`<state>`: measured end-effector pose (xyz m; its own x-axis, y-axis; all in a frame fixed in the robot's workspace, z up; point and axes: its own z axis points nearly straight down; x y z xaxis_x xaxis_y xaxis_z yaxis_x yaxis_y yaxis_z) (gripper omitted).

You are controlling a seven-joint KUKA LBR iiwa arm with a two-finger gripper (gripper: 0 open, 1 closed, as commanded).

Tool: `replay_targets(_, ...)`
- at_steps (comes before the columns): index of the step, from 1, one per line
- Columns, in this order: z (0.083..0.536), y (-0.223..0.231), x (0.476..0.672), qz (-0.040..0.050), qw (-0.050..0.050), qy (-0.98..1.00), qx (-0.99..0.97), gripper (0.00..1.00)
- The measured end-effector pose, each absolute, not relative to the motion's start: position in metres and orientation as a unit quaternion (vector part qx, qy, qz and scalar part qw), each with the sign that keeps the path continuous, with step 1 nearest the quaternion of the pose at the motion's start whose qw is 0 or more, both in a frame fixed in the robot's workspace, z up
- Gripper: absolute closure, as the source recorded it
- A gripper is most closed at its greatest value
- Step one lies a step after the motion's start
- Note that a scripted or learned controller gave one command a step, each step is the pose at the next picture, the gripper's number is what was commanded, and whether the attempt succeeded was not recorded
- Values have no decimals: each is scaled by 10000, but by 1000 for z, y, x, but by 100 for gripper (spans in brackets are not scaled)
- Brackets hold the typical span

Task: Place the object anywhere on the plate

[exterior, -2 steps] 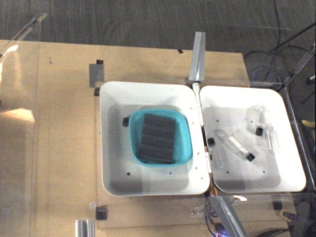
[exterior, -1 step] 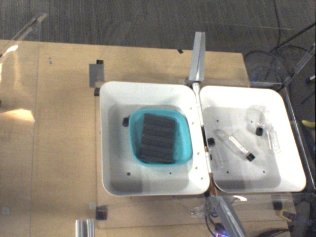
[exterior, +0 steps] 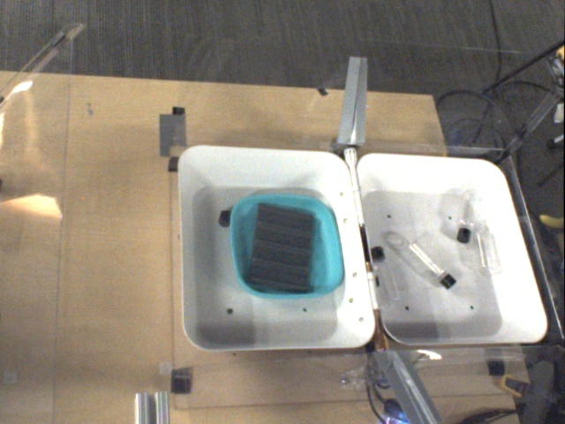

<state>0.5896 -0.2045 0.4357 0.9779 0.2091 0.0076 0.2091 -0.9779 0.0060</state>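
Left bin [exterior: 199,237] is sitting on the wooden counter [exterior: 88,237], touching the right bin [exterior: 523,263] along a shared middle edge. A teal square plate [exterior: 330,256] with rounded corners is lying flat in the left bin, roughly centred and slightly toward the far side. The task's object, a dark grey ribbed block [exterior: 282,247], is resting on the plate, inside its rim, with its ribs running across and its long side a bit tilted against the plate's edges. It is covering most of the plate's floor, with teal showing all around it. A small black piece [exterior: 224,218] is sitting on the bin floor just beside the plate's far-left corner.

The right bin is holding clear plastic tubes. One tube [exterior: 422,261] is lying diagonally near the middle with a black cap [exterior: 447,281] at its near end. Another clear tube [exterior: 485,242] is lying toward the right wall, with a second black cap [exterior: 462,233] just beside it. A small black bit [exterior: 377,253] is lying near the bin's left wall.

A grey metal post [exterior: 355,104] is standing at the far end of the seam between the bins. A grey bracket [exterior: 173,132] is sitting on the counter beyond the left bin's far-left corner. Dark cables [exterior: 516,95] are trailing over the carpet at far right.

End effector state: cannot tell.
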Motion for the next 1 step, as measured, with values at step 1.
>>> replay_targets(1, 435, -204, 654, 41, 22, 1053, 9944, 0)
